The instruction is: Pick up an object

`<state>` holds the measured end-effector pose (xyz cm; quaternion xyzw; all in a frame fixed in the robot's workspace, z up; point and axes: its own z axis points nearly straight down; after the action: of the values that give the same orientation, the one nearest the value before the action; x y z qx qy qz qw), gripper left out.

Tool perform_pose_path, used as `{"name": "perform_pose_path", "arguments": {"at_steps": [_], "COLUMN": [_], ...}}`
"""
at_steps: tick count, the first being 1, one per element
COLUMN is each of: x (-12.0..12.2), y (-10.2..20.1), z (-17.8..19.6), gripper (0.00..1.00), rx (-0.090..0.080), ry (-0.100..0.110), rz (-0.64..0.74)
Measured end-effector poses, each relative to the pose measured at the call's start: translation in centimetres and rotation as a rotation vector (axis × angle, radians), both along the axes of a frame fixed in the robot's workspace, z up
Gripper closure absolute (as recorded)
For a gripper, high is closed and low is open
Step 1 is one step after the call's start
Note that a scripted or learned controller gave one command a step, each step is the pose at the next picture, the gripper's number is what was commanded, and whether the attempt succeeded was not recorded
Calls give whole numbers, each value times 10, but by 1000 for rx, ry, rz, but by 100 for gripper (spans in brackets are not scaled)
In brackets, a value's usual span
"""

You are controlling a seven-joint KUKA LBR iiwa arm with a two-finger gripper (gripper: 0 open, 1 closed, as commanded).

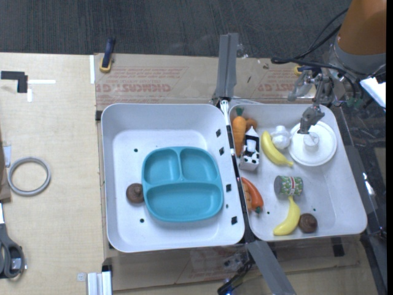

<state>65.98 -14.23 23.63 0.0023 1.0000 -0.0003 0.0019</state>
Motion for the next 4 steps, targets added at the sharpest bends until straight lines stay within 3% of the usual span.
{"name": "perform_pose_path", "arguments": {"at_steps": [1, 2, 3, 4], "x": [-38, -102, -178, -178], "y": [21, -31, -27, -41], "z": [-110, -137, -141, -142], "gripper": [0, 0, 0, 0], "rx": [1, 1, -1, -1], "ry": [2, 2, -11, -9], "rz": [-179, -113, -216, -173]}}
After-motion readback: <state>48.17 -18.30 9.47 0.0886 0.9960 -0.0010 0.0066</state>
